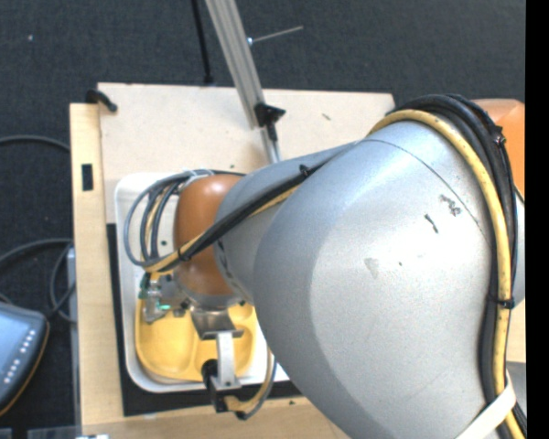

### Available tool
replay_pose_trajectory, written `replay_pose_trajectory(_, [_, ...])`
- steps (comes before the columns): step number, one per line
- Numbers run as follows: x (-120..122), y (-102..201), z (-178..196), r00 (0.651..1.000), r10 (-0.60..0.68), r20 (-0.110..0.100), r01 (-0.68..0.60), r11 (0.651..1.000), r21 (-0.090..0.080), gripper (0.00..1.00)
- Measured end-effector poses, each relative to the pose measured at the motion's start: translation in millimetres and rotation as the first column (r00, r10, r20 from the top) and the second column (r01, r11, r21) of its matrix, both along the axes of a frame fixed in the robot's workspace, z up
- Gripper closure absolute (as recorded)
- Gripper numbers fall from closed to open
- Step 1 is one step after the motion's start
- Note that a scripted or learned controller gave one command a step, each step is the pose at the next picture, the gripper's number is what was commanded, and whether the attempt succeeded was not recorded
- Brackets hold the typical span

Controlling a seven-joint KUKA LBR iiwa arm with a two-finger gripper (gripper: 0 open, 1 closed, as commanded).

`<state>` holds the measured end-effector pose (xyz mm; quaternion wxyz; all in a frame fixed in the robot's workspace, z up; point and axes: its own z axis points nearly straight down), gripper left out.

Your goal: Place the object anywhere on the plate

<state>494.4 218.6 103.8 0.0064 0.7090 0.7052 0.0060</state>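
Note:
A yellow plate point(169, 350) lies in the near part of the left white bin point(124, 245). The grey arm reaches across from the right, and its orange band sits above the plate. My gripper point(156, 305) hangs low over the plate's left part, seen from above. The wrist and looping cables hide what lies under it. The arm's bulk covers the right side of the bench.
A slanted aluminium post point(240, 58) rises from the back of the beige bench point(165, 131). A handheld pendant point(5, 355) rests off the bench at the lower left. The left bin's rim runs close to the gripper on its left.

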Motion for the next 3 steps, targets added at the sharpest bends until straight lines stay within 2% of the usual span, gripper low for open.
replay_pose_trajectory(3, [-0.1,0.2,-0.1,1.0,-0.001,0.001,0.001,1.0,0.0,0.0])
